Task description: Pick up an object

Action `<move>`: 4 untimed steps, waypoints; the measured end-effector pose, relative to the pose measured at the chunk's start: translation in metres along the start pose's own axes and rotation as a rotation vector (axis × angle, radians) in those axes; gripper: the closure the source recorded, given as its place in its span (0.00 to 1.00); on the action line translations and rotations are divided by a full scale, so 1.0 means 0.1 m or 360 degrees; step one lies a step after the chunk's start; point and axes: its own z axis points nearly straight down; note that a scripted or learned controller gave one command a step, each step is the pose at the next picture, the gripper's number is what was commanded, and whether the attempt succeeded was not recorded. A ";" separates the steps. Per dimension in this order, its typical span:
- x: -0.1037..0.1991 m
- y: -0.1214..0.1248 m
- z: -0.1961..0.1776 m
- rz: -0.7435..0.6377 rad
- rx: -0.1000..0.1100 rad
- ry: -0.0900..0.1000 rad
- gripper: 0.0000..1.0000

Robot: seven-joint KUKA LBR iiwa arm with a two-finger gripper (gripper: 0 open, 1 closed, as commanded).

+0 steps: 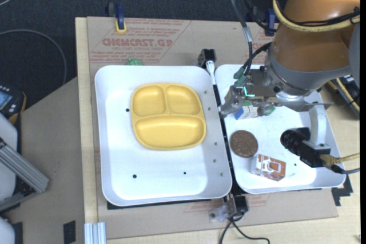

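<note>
Grey with an orange band, the arm reaches in from the right of my camera view and hangs over the back left corner of the right-hand white bin (311,179). Its tool (245,104) sits low there, close to the wall shared by the two bins. From this angle I cannot tell whether the tool is released or clenched, and I see nothing clearly grasped in it.

Just beneath the tool, partly hidden by it, lies a small blue and white item (250,114); I cannot make out what it is. A little nearer the front of the same bin lies a flat brown disc (244,143), apart from the tool. Beside the disc, toward the front right, rests a small orange and white packet (270,167), near the disc but not touching it.

The left-hand white bin (111,140) holds a yellow divided plate (168,116) with three compartments, lying flat toward the back of the bin.

Both bins rest on a brown cardboard sheet (148,37) printed with red lettering. A blue clamp (119,14) grips its far edge.
</note>
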 end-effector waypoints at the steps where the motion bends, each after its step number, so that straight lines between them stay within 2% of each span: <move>1: 0.00 0.01 -0.11 -0.0002 -0.0005 0.0000 1.00; 2: 0.75 0.00 -1.34 -0.0015 -0.0025 0.0011 1.00; 3: 0.94 -0.02 -0.21 -0.0002 0.0019 -0.0005 1.00; 4: 0.94 0.00 -0.38 -0.0001 -0.0004 0.0002 1.00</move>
